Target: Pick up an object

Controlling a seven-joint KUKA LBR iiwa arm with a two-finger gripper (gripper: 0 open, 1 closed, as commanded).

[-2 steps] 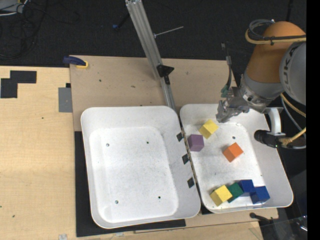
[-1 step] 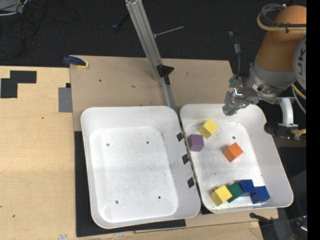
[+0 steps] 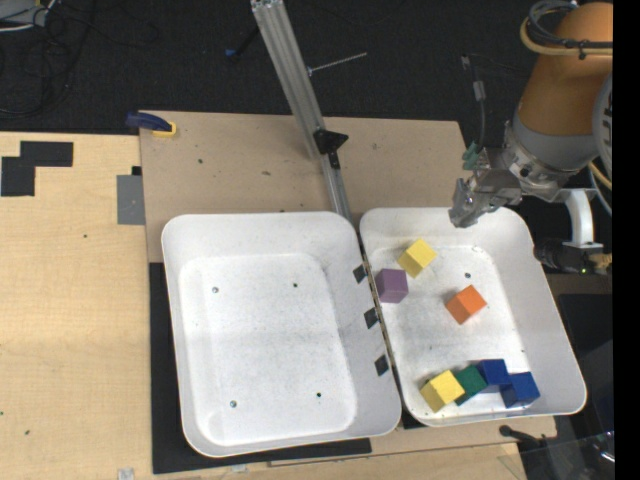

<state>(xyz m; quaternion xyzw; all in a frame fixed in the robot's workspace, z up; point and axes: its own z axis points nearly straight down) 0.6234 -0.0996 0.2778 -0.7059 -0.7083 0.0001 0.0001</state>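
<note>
The claw (image 3: 468,211) hung over the far rim of the right bin (image 3: 556,338), carrying nothing visible, and whether it stood wide or narrow I could not tell. The yellow cube (image 3: 419,257) lay nearest, just below and to its left, the orange cube (image 3: 465,304) further below. This looked like the approach step; next it would need to descend squarely over one cube.
</note>
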